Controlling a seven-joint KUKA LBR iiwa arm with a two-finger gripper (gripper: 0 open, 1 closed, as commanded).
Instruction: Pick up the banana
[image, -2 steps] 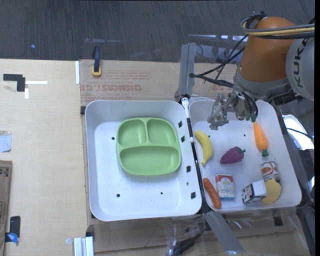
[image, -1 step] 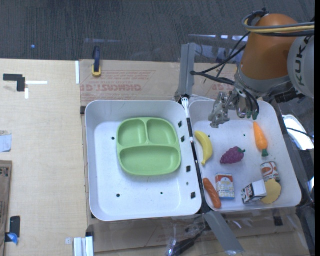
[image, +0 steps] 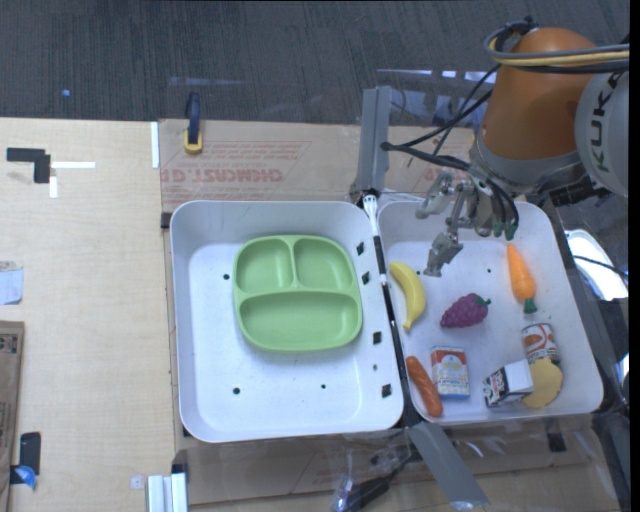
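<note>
The yellow banana lies in the right bin, close to its left wall, curving from upper left to lower right. My gripper hangs over the back half of that bin, just up and to the right of the banana's upper end. It is open, with nothing between its fingers. One finger reaches down toward the bin floor, a short way from the banana and not touching it.
Sharing the right bin are purple grapes, a carrot, a red sausage, a small carton, a can and a yellow piece. The left bin holds a green divided plate.
</note>
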